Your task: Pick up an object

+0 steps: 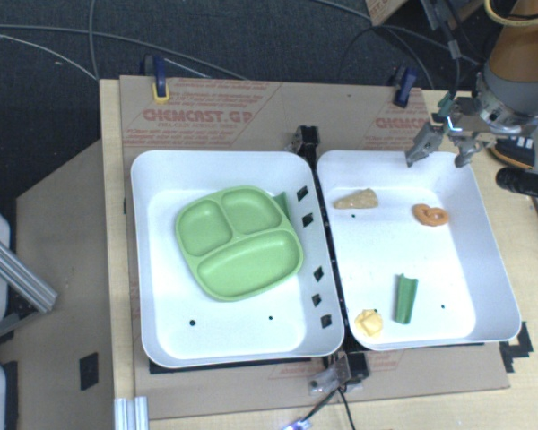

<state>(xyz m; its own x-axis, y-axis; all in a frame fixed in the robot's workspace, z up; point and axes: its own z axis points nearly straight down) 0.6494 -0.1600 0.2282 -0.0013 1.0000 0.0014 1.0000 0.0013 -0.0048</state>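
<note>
My gripper hangs over the far edge of the right bin, fingers spread apart with nothing between them. In that bin lie a tan bread-like piece at the far left, an orange pretzel-shaped piece just below the gripper, a green stick toward the near side, and a small yellow piece at the near left corner. The pretzel-shaped piece is the closest of these to the gripper.
The left bin holds a green divided plate. A black divider with clips runs between the bins. Blue clamps hold the cardboard base at the back.
</note>
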